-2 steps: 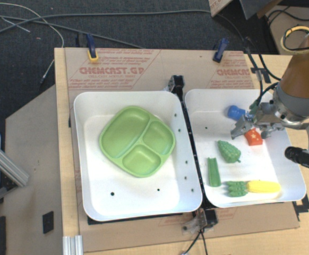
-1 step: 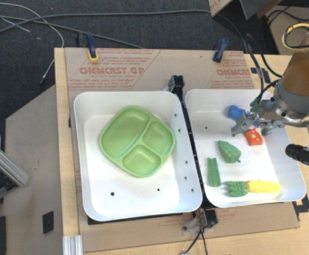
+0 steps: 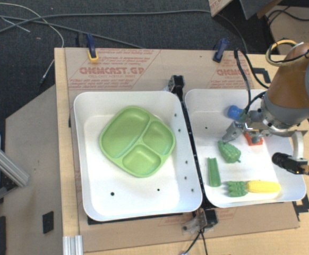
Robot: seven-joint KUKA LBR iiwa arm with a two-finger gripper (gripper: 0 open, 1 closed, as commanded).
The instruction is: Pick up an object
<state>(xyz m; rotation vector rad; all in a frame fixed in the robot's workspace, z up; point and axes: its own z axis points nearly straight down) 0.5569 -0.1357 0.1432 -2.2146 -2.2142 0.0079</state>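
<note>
My gripper (image 3: 242, 136) hangs low over the middle of the right bin (image 3: 287, 195), open, with nothing between its fingers. Its left finger (image 3: 230, 134) reaches down just above a green broccoli-like piece (image 3: 230, 152). A small red object (image 3: 254, 139) lies by the other finger, partly hidden. A blue object (image 3: 233, 111) sits just behind the gripper. Nearer the front lie a green stick (image 3: 213, 171) and a yellow corn cob with a green husk (image 3: 252, 187).
The left bin (image 3: 85, 142) holds a green divided plate (image 3: 137, 141), tilted a little. A black divider (image 3: 189, 142) runs between the two bins. The arm's orange wrist (image 3: 292, 84) rises over the right bin's far right side.
</note>
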